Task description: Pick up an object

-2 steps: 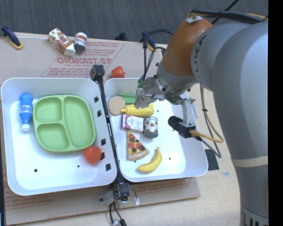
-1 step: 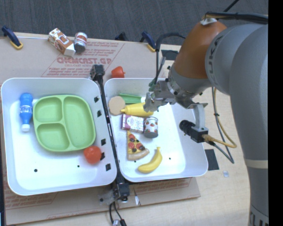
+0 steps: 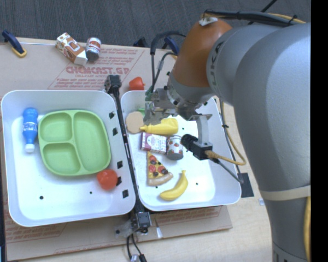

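The gripper (image 3: 156, 109) is down in the right bin (image 3: 225, 187), right over the yellow toy (image 3: 163, 127), though whether it's gripping is anybody's guess. Just below the toy sit a maroon carton (image 3: 154, 142), unreadable label, and a pizza slice (image 3: 157, 171). Behind the bin, red cardboard (image 3: 71, 72) print reads something like "CHEMCAST".

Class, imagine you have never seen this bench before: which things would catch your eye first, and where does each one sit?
The big grey arm with its orange band dominates the right side, its gripper lowered over the far end of the right bin. Next is the bright green divided plate in the left bin, with a blue bottle beside it. In the right bin lie toy foods: a banana and a pizza slice.
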